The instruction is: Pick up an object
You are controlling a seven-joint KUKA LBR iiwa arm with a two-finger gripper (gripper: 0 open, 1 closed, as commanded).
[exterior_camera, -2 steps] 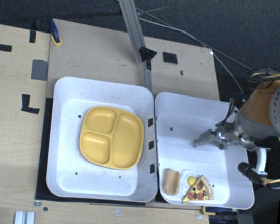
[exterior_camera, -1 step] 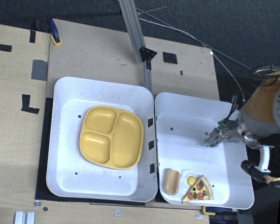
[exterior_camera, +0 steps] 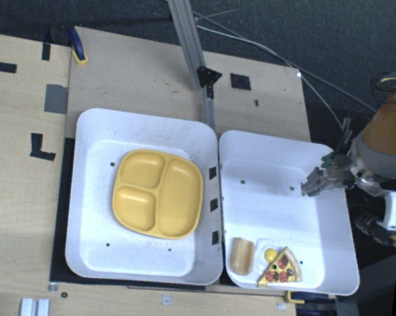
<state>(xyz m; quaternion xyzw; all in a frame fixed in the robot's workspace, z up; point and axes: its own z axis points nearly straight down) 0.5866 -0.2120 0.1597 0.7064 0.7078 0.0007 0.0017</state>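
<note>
Tan and small, a toy bread-like block (exterior_camera: 241, 256) lies closest to me, by the near edge of the right bin (exterior_camera: 333, 229), toward its near-left corner. Just beside it, on the right, lies a toy pizza slice (exterior_camera: 282, 267), a yellow wedge with red and dark toppings and a pale crust; the two look close but apart. I judge both slid or were dropped there, since they crowd the near wall and the bin's middle is bare. Either would serve as the object to pick; the block looks the plainer grasp, with flat sides, while the slice lies flat and thin.

Farther in, the left bin (exterior_camera: 87, 175) carries a yellow divided plate (exterior_camera: 158, 193) with three compartments, resting flat near its centre. Its wide, low rim gives me little to pinch.

Farther still, the gripper (exterior_camera: 313, 186) hangs over the right bin's far-right part, well apart from both toys. I cannot tell from this slant whether it is spread or closed, and I see nothing between its tips. Above it the grey wrist and orange band (exterior_camera: 388, 132) reach in from the right.
</note>
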